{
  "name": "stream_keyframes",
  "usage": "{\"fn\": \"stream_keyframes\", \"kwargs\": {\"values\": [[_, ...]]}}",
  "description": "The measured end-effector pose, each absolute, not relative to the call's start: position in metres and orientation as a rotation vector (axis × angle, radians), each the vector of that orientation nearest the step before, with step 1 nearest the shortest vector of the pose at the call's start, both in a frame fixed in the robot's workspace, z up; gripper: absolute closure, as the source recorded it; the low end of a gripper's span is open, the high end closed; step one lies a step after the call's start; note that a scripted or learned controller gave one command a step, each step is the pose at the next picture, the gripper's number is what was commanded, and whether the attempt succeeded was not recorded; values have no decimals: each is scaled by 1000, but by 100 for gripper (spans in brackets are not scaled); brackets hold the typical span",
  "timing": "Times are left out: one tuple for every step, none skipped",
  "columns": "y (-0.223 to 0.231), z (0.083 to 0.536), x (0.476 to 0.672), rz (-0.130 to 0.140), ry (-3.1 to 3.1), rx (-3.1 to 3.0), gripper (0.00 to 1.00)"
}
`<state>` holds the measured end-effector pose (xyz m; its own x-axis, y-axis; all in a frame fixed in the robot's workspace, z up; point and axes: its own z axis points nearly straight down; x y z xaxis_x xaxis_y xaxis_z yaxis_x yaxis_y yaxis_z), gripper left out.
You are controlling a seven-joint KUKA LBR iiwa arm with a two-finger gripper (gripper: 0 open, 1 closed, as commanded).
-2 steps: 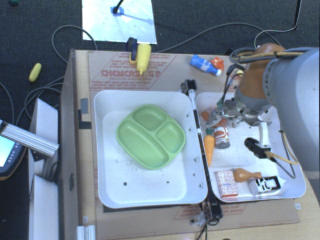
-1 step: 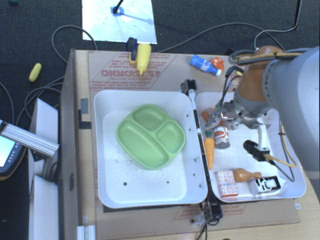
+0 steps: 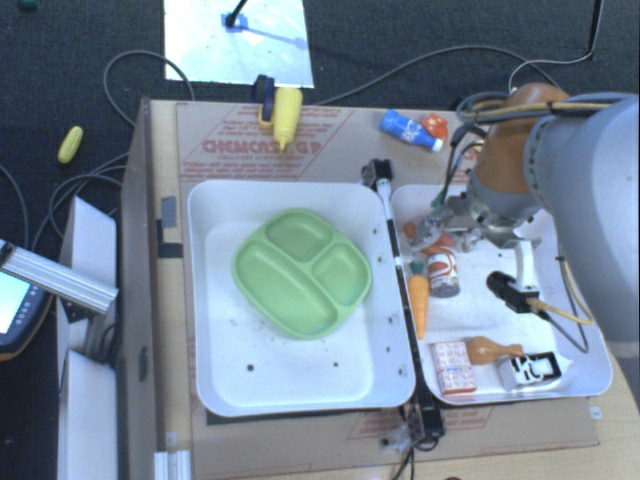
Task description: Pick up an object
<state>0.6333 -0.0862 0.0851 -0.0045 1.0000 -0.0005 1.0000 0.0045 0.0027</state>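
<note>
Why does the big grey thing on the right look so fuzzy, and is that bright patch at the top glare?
Camera view: the arm sits close to the lens, so it is out of focus; the green plate and carrot are fairly sharp; the pale sheet on the floor looks washed out by light; shadows are soft.

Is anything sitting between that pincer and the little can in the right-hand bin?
Nothing visible does. The pincer hangs just above the small can in the right bin, with open space between them. The carrot lies beside the can on its left, not over it.
</note>
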Motion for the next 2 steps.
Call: {"fn": "stream_keyframes", "kwargs": {"values": [[-89,85,648,3,2225,2214,0],[-90,98,650,7,2226,2206,100]]}}
